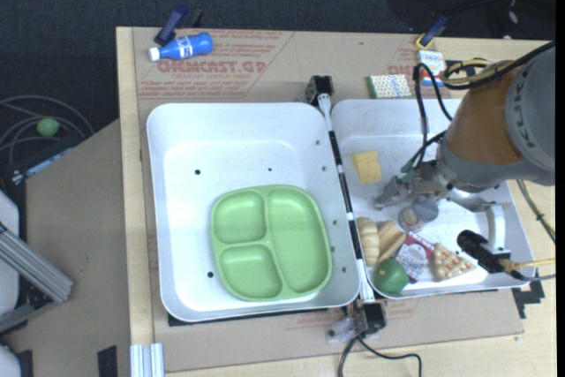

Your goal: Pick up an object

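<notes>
One two-finger gripper (397,190) sits low inside the right bin (388,115), near its middle, at the end of the grey arm (494,132) with its orange band that reaches in from the right. From this slant I cannot tell whether the jaws are spread or pressed together, and nothing can be seen between them.

Just below the gripper lies a small round brownish piece (410,215), close to it; whether the two touch is unclear. Up and to the left, apart from the gripper, a yellow square block (366,165) lies flat on the bin floor. Further down, against the bin's left wall, are pale tan bread-like pieces (378,236). Beside them lies a red and white packet (413,259), with a tan waffle-patterned wedge (446,261) to its right. A green ball (389,276) rests in the bin's near left corner, touching the packet.

Across the divider, the left bin (177,154) holds a green divided plate (269,241) with three compartments, lying flat toward the near side.

On the table (282,57) behind the bins, a blue and white bottle (182,47) lies on its side at the far left, and a small green-patterned card (389,86) sits behind the right bin.
</notes>
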{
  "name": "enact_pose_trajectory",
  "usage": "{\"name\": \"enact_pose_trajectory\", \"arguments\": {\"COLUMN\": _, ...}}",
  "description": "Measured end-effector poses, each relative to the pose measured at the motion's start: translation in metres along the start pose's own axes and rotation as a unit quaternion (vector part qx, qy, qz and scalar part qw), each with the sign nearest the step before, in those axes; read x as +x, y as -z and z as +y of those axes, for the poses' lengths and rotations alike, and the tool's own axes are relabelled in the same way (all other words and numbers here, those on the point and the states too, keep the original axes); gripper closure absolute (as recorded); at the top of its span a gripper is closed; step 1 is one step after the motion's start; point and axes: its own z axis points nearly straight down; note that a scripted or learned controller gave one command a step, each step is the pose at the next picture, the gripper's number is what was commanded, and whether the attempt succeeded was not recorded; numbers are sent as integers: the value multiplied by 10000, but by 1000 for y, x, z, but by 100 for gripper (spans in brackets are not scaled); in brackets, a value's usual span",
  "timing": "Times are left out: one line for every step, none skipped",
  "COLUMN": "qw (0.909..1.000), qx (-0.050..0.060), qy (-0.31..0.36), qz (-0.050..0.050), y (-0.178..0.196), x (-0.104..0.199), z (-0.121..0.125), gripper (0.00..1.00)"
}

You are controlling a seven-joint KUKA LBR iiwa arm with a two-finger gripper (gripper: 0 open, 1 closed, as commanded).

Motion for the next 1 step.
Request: {"name": "enact_pose_trajectory", "arguments": {"qw": 10000, "qx": 15, "qy": -7, "qz": 2, "y": 0, "x": 1, "z": -33, "gripper": 0}}
